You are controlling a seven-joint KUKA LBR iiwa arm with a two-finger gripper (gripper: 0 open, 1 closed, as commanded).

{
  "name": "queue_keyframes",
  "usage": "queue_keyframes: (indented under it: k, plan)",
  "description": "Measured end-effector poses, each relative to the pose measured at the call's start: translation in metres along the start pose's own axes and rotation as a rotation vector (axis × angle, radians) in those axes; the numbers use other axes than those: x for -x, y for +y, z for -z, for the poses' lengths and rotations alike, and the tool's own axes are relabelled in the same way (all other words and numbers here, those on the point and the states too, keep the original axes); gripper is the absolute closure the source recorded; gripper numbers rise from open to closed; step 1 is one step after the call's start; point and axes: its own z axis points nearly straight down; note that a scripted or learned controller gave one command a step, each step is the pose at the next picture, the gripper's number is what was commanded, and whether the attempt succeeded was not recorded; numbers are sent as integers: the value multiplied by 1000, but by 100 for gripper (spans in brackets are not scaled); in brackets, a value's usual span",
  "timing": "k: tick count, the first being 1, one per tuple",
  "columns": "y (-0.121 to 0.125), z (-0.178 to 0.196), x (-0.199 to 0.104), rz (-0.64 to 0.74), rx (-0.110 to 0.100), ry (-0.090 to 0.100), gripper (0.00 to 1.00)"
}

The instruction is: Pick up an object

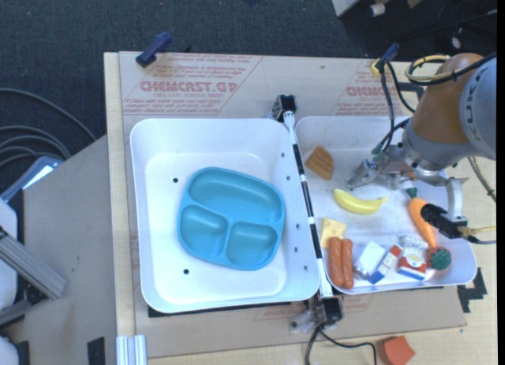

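Note:
My gripper (369,174) hangs low in the right bin (347,131), near its middle, on the grey arm with the orange band that comes in from the right. Just below it lies a yellow banana (359,202); I cannot tell if they touch. A brown bread piece (319,162) lies to its left. An orange carrot (424,221) lies at the right. Along the front are a cheese wedge (332,229), two sausages (341,262), small cartons (371,261) and a green piece (439,258). Nothing shows in the gripper's grasp.
The left bin (158,150) holds a blue divided plate (230,217). A black clamp rail (298,170) runs between the bins. Cables (394,103) trail from the arm over the right bin's far side.

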Motion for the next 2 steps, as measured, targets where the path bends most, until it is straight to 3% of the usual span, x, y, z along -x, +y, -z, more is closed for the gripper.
queue_keyframes:
  k: [1,2]
  plan:
    - [1,10,0,-1,2,0,100]
    - [1,20,0,-1,3,0,100]
